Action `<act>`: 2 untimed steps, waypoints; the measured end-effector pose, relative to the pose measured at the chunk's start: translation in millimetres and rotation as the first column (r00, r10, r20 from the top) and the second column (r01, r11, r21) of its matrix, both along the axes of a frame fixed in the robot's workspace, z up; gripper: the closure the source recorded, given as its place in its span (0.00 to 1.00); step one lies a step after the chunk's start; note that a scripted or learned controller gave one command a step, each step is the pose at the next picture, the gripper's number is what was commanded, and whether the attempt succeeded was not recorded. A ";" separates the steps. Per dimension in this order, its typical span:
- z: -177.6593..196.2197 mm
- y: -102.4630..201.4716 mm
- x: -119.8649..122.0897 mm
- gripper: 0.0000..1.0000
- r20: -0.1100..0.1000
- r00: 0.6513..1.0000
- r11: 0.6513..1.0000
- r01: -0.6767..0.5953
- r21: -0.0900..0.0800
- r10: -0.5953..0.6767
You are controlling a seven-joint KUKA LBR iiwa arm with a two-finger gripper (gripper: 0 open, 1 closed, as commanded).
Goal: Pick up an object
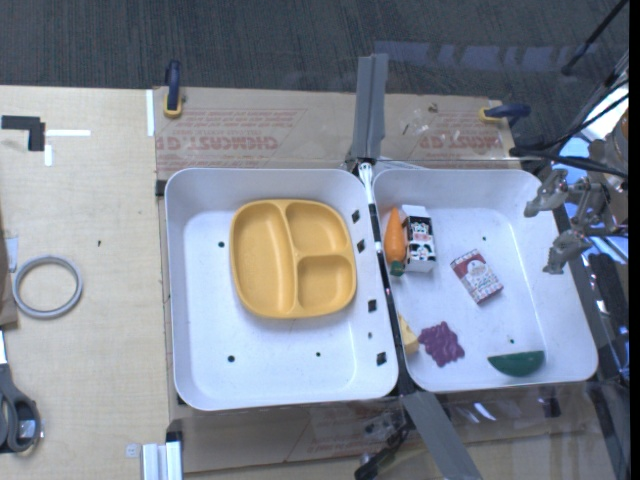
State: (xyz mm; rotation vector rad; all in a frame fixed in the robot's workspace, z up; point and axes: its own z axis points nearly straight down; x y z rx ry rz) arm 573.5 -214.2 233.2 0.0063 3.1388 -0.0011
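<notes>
2 shallow white plastic bins on the table: left bin (190,298), right bin (545,268). Left bin: 1 yellow three-compartment plastic plate (293,257), lying flat near its middle. Right bin, 5 loose items plus a partly hidden one: 1 orange carrot-shaped toy (395,235) against the left wall, 1 small black-and-white carton (420,241) touching it on its right, 1 red-and-white printed packet (477,276) mid-bin, 1 purple lumpy toy (441,342) toward the near wall, 1 dark green rounded piece (517,363) at the near right corner. Small yellow piece (408,334) at the divider, mostly hidden, can't identify. Claw (562,220) is at the right bin's right rim, metal parts against clutter; can't tell if it's released or clenched, nothing visibly between the fingers. All right-bin items lie left of the claw; red-and-white packet is nearest, well apart from it. Arm is cut off at the right edge
</notes>
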 end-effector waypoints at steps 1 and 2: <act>-51.0 -7.3 6.2 0.00 -0.001 0.910 0.910 0.415 0.000 -0.415; -40.9 -6.2 8.1 1.00 0.004 0.912 0.912 0.411 -0.001 -0.411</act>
